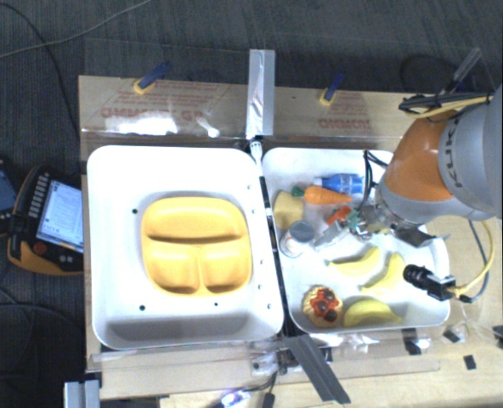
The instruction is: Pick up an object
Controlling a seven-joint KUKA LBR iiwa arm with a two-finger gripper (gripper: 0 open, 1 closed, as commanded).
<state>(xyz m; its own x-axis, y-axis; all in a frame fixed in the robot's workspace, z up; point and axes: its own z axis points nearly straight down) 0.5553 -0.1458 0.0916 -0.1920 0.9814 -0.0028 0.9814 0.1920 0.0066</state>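
2 bins; arm's end seemingly low over right bin's clutter.

This looks like a robotics lab rather than a home or shop. A grey industrial arm with an orange band reaches over a cardboard-topped bench carrying two shallow white plastic bins, set on dark grey carpet crossed by loose black cables. On the floor to the left lies what is probably an orange-and-black handheld control pendant with a lit screen.
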